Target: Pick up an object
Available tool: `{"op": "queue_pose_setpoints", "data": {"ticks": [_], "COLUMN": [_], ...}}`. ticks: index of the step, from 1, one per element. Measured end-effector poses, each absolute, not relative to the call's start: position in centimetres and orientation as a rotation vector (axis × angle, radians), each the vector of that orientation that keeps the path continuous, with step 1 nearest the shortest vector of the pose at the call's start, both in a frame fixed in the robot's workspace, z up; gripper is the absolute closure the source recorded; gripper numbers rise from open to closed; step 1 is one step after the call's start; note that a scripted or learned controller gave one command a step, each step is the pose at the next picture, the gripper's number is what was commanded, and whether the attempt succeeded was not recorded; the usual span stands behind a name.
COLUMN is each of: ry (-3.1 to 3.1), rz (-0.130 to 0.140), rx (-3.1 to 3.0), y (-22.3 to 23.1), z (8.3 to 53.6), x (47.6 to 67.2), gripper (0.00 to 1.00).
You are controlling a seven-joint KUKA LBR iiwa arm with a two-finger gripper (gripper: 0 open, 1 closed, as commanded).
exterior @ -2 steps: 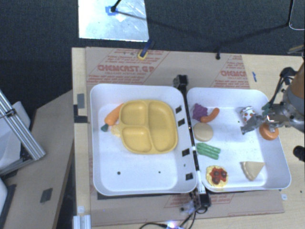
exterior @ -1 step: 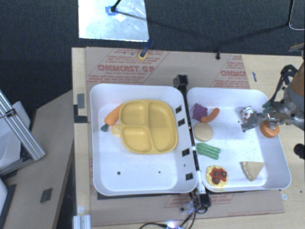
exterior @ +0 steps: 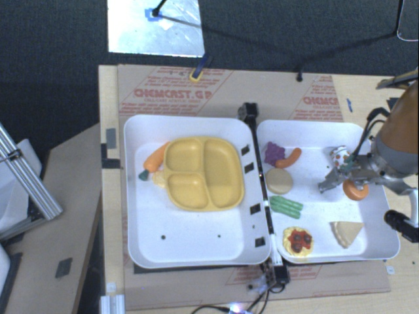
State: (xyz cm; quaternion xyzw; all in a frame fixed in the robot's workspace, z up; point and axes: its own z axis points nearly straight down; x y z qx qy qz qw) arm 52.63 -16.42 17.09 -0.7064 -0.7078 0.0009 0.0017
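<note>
My gripper (exterior: 332, 180) hangs low over the right bin (exterior: 378, 237), near its right-hand side. An orange round piece (exterior: 357, 190) lies just right of the gripper tip, partly under the wrist. A small white speckled item (exterior: 338, 154) sits just behind the gripper. Further left in the same bin are a purple grape bunch (exterior: 274, 153), a small sausage (exterior: 291, 157), a tan round bun (exterior: 279, 180) and a green bean pod (exterior: 286, 206). A little pizza (exterior: 298, 241) and a tan wedge (exterior: 346, 233) lie near the front wall.
The left bin (exterior: 141, 241) holds a yellow divided plate (exterior: 200, 173), with a carrot (exterior: 154, 158) at the plate's left edge. A black divider with clips (exterior: 258, 175) runs between the bins. Bare white floor lies between the gripper and the wedge.
</note>
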Motion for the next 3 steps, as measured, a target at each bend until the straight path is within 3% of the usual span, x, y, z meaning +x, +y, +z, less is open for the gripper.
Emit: {"op": "queue_pose_setpoints", "data": {"ticks": [1,2,3], "ry": [-2.220,-2.226,-2.238], "rz": [0.003,-0.006,-0.008], "rx": [-2.217,-2.223,-2.239], "y": [-16.1,-16.1,-16.6], "z": [11.0,8.9,10.2], "x": [51.9,52.2,52.5], "gripper": [0.00,0.00,1.00]}}
